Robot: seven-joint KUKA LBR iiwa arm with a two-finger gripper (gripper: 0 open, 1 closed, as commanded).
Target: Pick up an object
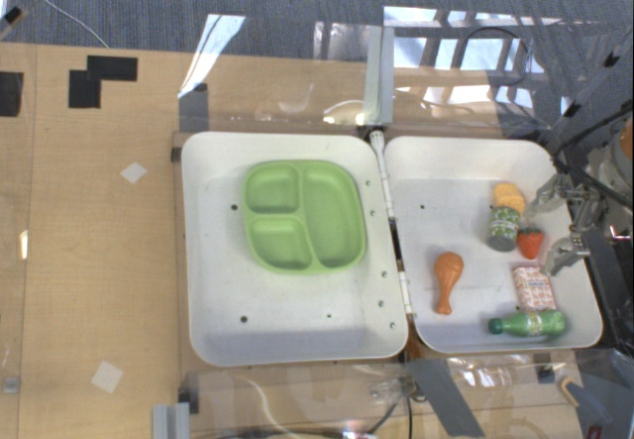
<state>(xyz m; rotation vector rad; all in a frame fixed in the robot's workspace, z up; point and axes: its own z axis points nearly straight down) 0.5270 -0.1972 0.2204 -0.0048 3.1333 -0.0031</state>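
Note:
The right bin [466,169] holds several small items. An orange drumstick [447,278] lies near its middle. A green bottle [528,325] lies on its side at the front. A pink packet [533,286] sits just behind the bottle. Further back are a small can [503,226], a yellow-orange piece [509,196] and a red strawberry-like piece [532,244]. My gripper [556,225] hangs at the bin's right edge, open, just right of the red piece and the can. Nothing is between its fingers.
The left bin [218,318] holds a light green divided plate [302,216]. A raised rim [391,239] divides the two bins. Metal framing and cables stand behind the right bin and around the arm at the right.

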